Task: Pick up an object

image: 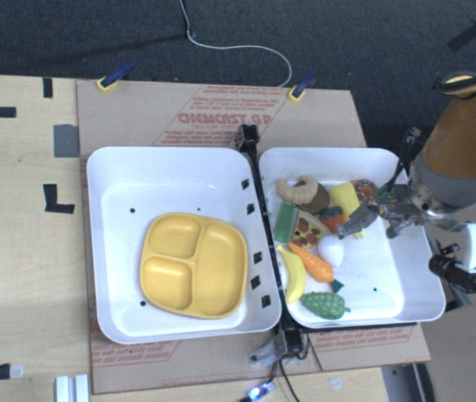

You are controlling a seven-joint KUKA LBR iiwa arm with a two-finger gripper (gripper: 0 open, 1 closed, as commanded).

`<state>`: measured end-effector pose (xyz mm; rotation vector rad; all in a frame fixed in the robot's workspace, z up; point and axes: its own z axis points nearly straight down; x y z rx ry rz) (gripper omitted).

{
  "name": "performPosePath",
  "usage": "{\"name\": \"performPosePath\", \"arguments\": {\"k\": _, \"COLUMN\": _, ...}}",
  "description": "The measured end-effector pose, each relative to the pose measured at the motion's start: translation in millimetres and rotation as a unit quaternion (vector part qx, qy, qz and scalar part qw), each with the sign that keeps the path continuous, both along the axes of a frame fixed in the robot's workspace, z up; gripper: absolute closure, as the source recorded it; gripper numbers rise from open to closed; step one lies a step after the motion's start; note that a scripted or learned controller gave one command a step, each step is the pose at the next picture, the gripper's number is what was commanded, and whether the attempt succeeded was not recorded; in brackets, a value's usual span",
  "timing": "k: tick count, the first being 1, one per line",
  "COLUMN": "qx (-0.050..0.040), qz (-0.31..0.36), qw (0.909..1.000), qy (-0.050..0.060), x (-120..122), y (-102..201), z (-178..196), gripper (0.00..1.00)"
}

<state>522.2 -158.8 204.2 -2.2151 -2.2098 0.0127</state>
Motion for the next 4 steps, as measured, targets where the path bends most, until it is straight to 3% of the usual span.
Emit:
{"name": "performPosePath", "arguments": {"k": 1, "qx": -0.0012, "qz": 0.002, "qw": 1.0000, "qy": -0.006, "x": 2.9, "y": 0.2, "z": 6.4, "gripper": 0.00}}
{"name": "performPosePath", "arguments": {"k": 2, "qx": -0.0008, "qz": 0.002, "qw": 1.0000, "qy": -0.004, "x": 4.3, "y": 7.8, "z": -55.9, "gripper": 0.00}}
{"name": "performPosePath", "arguments": {"k": 3, "qx": -0.0016, "qz": 0.001, "qw": 1.0000, "qy": -0.008, "x": 2.3, "y": 9.0, "z": -117.9, "gripper": 0.00}}
{"name": "performPosePath", "arguments": {"k": 4, "qx": -0.0016, "qz": 0.001, "qw": 1.0000, "qy": -0.007, "x": 2.3, "y": 9.2, "z": -119.3, "gripper": 0.00}}
